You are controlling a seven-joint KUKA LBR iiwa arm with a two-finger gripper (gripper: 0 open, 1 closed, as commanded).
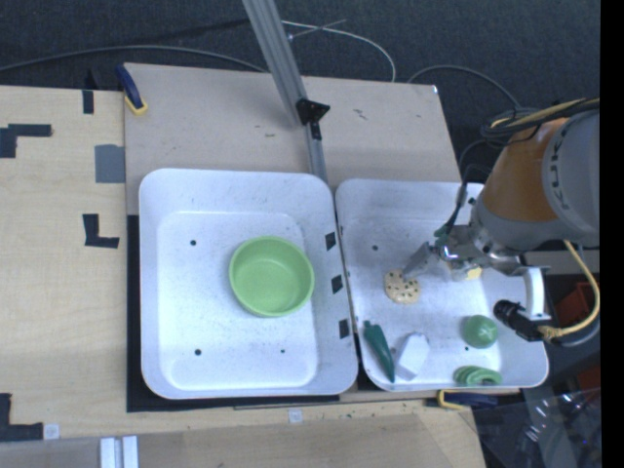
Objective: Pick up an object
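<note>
Here the gripper (417,261) hangs low in the right bin (390,203), its dark fingers just above and beside the tan cookie-like disc (401,287); how far they are spread cannot be told, and nothing shows between them. The disc lies flat on the bin floor, so the fingers could skate over it or shove it aside. The green ball (479,331), white block (412,354) and dark green tool (378,349) lie well apart, and the green bowl (271,277) sits in the left bin (175,203).
</note>
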